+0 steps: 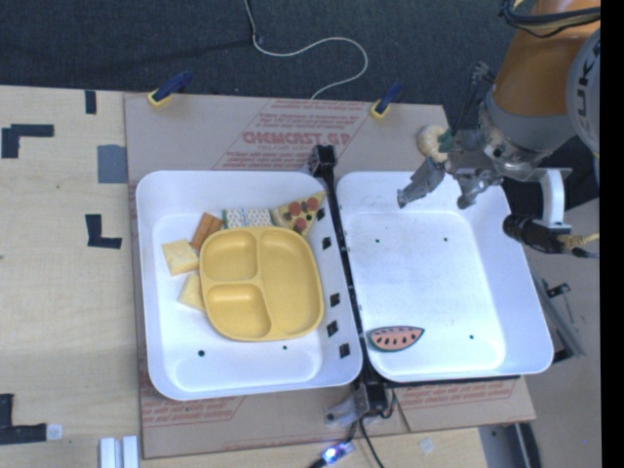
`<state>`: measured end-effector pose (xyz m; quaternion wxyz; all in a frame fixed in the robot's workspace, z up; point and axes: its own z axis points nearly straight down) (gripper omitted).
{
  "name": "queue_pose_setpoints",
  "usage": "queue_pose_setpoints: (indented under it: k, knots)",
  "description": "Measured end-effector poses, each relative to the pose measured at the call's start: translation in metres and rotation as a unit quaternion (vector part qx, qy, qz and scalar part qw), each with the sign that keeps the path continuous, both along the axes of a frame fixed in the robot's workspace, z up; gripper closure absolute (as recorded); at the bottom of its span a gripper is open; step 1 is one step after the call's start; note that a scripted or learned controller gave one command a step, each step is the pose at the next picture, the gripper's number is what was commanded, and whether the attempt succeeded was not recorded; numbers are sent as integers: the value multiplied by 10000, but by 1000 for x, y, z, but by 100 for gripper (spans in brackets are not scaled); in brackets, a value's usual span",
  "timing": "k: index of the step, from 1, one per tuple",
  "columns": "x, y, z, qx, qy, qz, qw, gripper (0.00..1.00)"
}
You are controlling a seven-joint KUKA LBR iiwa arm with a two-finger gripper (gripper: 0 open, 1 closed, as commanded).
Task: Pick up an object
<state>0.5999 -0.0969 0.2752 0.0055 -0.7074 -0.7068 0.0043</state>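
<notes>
Above right bin (507,291) far edge: gripper (441,195) fingers spread wide, nothing between them, touching nothing.

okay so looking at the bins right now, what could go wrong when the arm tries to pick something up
The watermelon slice lies flat against the right bin's near wall, so the fingers may slide off it or hit the rim. The gripper, open, hangs over the far end, well away from it. In the left bin, crackers and small food pieces crowd the yellow divided plate, risking a nudge instead of a grasp.
</notes>
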Motion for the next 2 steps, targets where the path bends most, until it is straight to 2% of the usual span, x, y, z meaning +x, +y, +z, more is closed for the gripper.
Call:
queue_pose_setpoints:
  k: [1,2]
  knots:
    - [2,0,7,-8,-65,13,10000,0]
    - [0,-9,-50,-12,-36,4,10000,0]
